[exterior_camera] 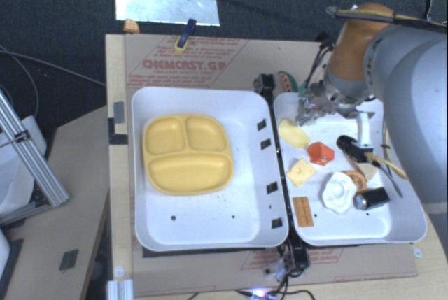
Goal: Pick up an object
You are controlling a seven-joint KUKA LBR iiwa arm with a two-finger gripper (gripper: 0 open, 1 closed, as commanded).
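My gripper (306, 112) hangs over the far left corner of the right bin (402, 225), just behind a pale yellow banana-shaped piece (293, 133). Nothing shows between the fingers. Also in this bin are a red-orange piece (320, 152), a yellow cheese wedge (301, 171), a white fried-egg shape (338, 192), a brown flat cracker (302, 211), a brown crescent piece (358, 177) and a dark cylinder with a silver end (371, 198).
The left bin (203, 229) holds a yellow divided plate (187, 153). A black divider with clips (276, 166) runs between the two bins. The grey arm (413, 82) covers the right bin's far right corner. Cardboard (189, 64) lies under the bins.
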